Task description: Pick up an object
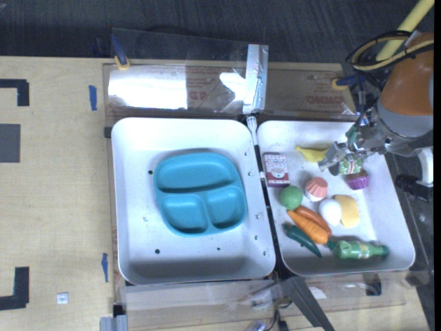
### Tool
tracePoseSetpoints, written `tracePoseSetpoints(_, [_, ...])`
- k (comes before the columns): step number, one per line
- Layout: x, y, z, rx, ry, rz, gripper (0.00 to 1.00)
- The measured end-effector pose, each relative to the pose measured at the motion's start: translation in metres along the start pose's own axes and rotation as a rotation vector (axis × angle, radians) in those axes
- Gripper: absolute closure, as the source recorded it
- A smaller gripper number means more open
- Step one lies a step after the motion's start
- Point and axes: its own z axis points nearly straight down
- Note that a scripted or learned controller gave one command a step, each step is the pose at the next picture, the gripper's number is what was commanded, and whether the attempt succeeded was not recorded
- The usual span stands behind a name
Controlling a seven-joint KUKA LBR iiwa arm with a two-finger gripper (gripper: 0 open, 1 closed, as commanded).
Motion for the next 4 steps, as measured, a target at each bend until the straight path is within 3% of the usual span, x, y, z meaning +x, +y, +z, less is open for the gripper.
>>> tracePoseSetpoints(1, [-0.019,0.018,0.075,-0.012,-0.006,-0.075,0.0])
tracePoseSetpoints(2, [0.032,0.051,0.077,-0.009,-0.003,0.107,0.0])
tracePoseSetpoints(3, [0.032,0.053,0.065,-0.014,-0.005,0.105,1.0])
tracePoseSetpoints(4, [0.035,0.063,0.077,0.015,-0.003,0.049,1.0])
